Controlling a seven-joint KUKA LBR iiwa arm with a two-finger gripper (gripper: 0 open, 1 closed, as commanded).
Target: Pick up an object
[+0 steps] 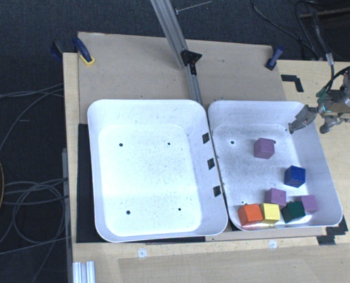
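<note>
1. The gripper (313,122) sits at the far right edge of the right bin (245,112), over its upper right rim.
2. Its two fingers (298,121) look spread apart, though the slanted view makes the gap hard to judge; nothing is between them.
3. A purple block (264,148) lies apart from the gripper, left and below it.
4. A blue block (294,176) lies lower still.
5. Along the near wall cluster an orange block (251,214), yellow block (271,213), green block (293,211) and two small purple blocks (275,196).
6. The left bin (104,114) stands beside it.

dark carpet (27,22), loose cables (21,181), wooden bench (139,69)
</note>
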